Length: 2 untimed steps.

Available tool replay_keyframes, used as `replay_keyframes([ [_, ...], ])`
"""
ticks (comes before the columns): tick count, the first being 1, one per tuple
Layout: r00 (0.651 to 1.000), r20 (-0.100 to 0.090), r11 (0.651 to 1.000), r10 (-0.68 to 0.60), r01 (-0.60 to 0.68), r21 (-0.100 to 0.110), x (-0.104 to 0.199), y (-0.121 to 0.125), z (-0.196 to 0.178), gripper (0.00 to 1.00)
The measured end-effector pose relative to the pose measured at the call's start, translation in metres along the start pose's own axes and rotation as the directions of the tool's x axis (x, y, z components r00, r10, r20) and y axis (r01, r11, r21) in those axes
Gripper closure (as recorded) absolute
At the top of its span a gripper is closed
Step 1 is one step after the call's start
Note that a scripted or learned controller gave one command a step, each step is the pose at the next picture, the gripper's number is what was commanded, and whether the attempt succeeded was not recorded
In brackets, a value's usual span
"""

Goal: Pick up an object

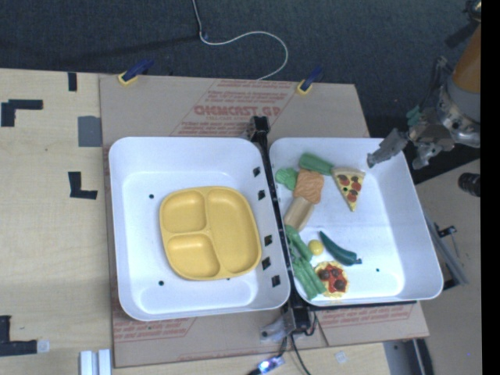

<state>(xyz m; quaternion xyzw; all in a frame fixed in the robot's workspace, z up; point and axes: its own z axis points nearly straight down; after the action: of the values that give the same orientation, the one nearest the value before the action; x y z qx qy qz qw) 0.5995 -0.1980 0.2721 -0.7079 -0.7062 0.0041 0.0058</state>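
Task barely started, nothing lifted yet. Going near to far.

Nearest, at 6 o'clock of the right bin (406, 233): a small pizza piece (333, 278) with red toppings, touching a bunch of green beans (301, 266) that runs along the bin's left wall. Just beyond, a little yellow ball (315, 247) and a dark green pepper (341, 251) side by side, about touching.

Left bin (133, 209) holds a yellow divided plate (209, 231), sitting roughly centre, tilted slightly; its three compartments look bare.

Further back in the right bin, around 11 o'clock: a tan bread piece (304, 196), a green leafy thing (286, 178) against it, and a green pod (316, 162) behind. A pizza slice (349, 186) lies at 12 o'clock, apart from the bread.

Farthest, at 1 o'clock of the right bin: the claw (394, 148) hangs over the bin's far right rim, above the tabletop (47, 209) level, nothing between its fingers. Released or clenched, cannot tell, too blurred.

Left to do, by my read: descend, close on one item, lift. The pizza slice is the closest candidate.
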Motion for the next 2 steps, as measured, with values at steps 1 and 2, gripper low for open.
replay_keyframes([
  [1, 1.0, 0.003, 1.0, -0.004, 0.004, -0.013, 0.001, 0.002, -0.008, 0.0],
  [2, 1.0, 0.002, 1.0, -0.004, 0.004, -0.007, 0.006, 0.0, 0.055, 0.0],
])
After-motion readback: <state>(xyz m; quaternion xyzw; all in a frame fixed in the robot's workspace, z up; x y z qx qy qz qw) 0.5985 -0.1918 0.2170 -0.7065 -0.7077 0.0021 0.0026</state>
